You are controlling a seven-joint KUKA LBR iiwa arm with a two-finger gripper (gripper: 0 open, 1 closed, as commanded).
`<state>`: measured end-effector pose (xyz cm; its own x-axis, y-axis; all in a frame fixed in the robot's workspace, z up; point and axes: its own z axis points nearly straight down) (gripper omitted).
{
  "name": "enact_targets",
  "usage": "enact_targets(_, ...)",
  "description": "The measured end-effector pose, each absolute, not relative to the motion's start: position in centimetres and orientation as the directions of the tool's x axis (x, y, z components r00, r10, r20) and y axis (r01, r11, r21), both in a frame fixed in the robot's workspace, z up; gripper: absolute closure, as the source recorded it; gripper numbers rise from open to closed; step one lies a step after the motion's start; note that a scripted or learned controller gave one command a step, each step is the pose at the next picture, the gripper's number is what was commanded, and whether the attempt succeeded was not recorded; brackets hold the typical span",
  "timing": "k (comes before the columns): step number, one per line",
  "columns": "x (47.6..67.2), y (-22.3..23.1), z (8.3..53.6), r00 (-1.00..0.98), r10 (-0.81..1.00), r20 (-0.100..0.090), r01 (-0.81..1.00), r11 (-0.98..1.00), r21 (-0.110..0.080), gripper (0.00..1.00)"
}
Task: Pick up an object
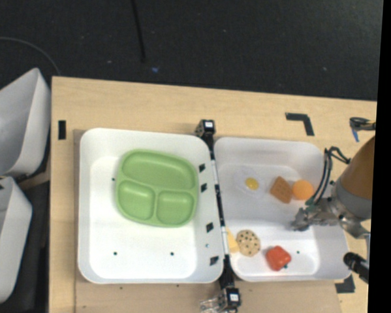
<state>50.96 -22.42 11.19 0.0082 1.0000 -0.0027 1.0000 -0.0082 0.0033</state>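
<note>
Objects to pick: five small food-like pieces lie in the right bin (pixel 268 150).
Orange ball: a round orange ball (pixel 303 189) sits near the bin's right wall, touching or just beside a tan waffle-like square (pixel 281 189) on its left.
Yellow piece: a small yellow round piece (pixel 251 184) lies apart, left of the square, on bare white floor.
Cookie: a round speckled cookie (pixel 248 242) rests near the bin's left wall, with a small yellow bit (pixel 231 242) just beside it at the wall.
Red piece: a red lumpy piece (pixel 278 258) lies near the front wall, right of the cookie and apart from it.
Open room: the middle of the right bin is bare between the upper group and the lower pair; the upper left part is bare too.
Left bin: the left bin (pixel 93 245) holds a green three-compartment plate (pixel 158 188) in its upper half; bare floor lies below it.
Edges: the two bins touch along a divider with black clips; pale wooden bench (pixel 152 104) surrounds them.
Arm: the arm (pixel 359 177) enters from the right, its orange band above the bin's right wall.
Gripper: the gripper (pixel 303 220) hangs low over the bin's right side, below the orange ball and above the red piece, touching neither as far as can be seen.
Pincer state: cannot be told; the tip is small and blurred.
</note>
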Motion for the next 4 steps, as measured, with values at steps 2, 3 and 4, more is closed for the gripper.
enact_targets(2,50.9,-22.5,22.0,-0.003,1.0,-0.004,1.0,0.003,0.008,1.0)
enact_targets(3,51.1,-22.7,27.4,-0.004,1.0,-0.004,1.0,0.004,0.008,1.0)
enact_targets(4,51.7,-17.4,27.4,-0.008,1.0,0.001,1.0,0.008,0.002,1.0)
